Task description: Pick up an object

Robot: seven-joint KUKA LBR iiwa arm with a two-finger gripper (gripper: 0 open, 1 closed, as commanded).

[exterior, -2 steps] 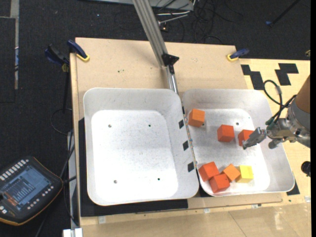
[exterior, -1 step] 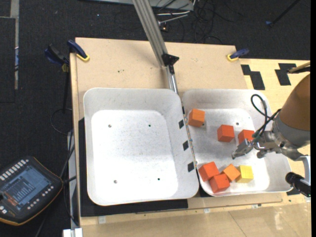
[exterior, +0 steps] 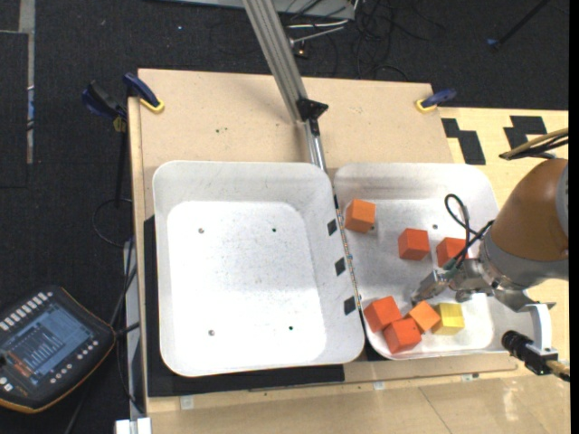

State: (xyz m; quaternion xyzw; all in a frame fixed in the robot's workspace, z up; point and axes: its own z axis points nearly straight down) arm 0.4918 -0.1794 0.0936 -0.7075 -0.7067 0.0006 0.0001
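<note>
At the far left, on the dark floor beside the bench (exterior: pixel 226 107), lies a teach pendant (exterior: pixel 45 346) with a lit screen. A blue clamp (exterior: pixel 136 93) with a yellow tip grips the bench's rear left corner, and a second clamp (exterior: pixel 436 99) sits at the rear right. A slanted metal pole (exterior: pixel 276 48) runs down from the top of the view to the seam between the bins. The left bin (exterior: pixel 244 174) takes up the middle of the bench, its speckled floor showing a few small dark dots. Small black tabs sit along the seam where it meets the right bin (exterior: pixel 407 177). In the right bin, an orange block (exterior: pixel 361 215) lies nearest the seam toward the back, and a red-orange block (exterior: pixel 413 244) sits further right, apart from it. Another red-orange block (exterior: pixel 450 250) lies just beyond, partly covered by the arm (exterior: pixel 534 229) and a looping black cable (exterior: pixel 459 213). Toward the front edge, four pieces crowd together: a red block (exterior: pixel 382 313), a second red block (exterior: pixel 403 334) touching it, a small orange block (exterior: pixel 425 316) and a yellow block (exterior: pixel 450 318) just beside that. The gripper (exterior: pixel 436 289) hangs low directly over this cluster, close above the small orange block, with the neighbouring pieces pressed in on both sides; whether it is open or closed cannot be told.
</note>
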